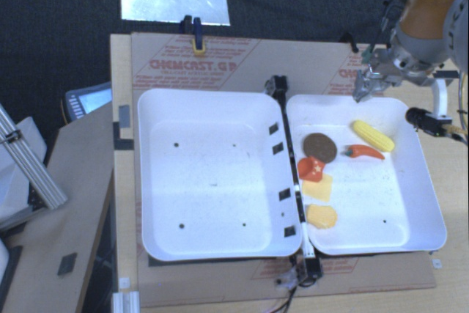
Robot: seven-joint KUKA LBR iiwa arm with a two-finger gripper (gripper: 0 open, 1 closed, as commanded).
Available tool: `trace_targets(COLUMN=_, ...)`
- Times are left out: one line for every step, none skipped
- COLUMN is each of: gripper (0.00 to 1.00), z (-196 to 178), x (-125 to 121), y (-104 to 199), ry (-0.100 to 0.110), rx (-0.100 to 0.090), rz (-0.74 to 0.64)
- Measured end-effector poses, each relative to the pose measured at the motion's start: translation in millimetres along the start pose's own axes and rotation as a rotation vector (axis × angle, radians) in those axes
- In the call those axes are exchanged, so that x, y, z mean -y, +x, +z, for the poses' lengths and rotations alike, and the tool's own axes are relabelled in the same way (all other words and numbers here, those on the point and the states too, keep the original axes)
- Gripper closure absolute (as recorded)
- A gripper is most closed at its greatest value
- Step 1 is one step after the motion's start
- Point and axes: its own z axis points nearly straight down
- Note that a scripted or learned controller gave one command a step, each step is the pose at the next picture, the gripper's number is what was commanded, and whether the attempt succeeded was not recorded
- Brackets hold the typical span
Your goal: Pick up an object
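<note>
Desk carries two white bins, toy food in the right; I cannot tell the gripper state.

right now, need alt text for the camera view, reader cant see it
The gripper hovers over the far edge of the right bin, which holds a corn cob, chili pepper, brown disc, red piece and two yellow pieces. Beside it sits the left bin.
</note>
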Motion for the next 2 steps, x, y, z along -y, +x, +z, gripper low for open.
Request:
trace_targets(gripper=1.00, z=3.9, x=0.1, y=9.2, ry=0.001, rx=0.001, rz=0.000)
trace_targets(gripper=1.00, z=5.6, x=0.2, y=0.7, ry=0.000, rx=0.000, rz=0.003)
